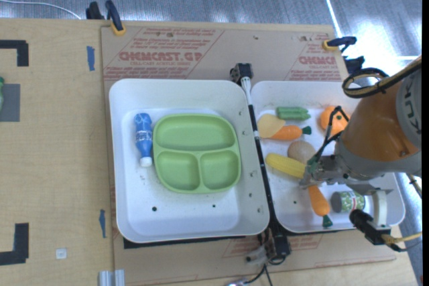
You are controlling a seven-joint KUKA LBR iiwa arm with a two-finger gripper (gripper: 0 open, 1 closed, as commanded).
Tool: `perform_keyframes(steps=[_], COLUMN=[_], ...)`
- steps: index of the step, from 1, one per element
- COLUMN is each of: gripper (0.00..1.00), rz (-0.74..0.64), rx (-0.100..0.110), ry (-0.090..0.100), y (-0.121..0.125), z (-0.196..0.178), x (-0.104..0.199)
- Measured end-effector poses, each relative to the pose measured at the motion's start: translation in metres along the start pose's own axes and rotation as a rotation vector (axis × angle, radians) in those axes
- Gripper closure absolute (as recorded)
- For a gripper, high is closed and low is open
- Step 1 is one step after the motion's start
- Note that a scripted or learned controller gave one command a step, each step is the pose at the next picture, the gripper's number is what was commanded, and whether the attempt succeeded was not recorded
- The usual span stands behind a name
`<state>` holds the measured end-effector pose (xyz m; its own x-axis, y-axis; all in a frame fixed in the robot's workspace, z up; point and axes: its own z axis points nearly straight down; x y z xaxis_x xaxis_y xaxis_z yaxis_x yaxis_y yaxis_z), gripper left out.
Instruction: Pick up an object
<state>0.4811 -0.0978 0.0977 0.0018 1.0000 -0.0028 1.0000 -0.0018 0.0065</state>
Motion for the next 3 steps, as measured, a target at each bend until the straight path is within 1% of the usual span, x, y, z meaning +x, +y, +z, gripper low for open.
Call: perform_keyframes(steps=[1, 2, 3], gripper=[1.0, 0.0, 0.0], rz=[-0.004, -0.003, -0.003], rx=[0.006, 0.007, 0.007], ry=[0.004, 0.003, 0.003], y=[-0.0004, -0.0007, -0.0008], z=[-0.11, -0.1097, -0.1097], x=[0.0639, 0.0633, 0.0633])
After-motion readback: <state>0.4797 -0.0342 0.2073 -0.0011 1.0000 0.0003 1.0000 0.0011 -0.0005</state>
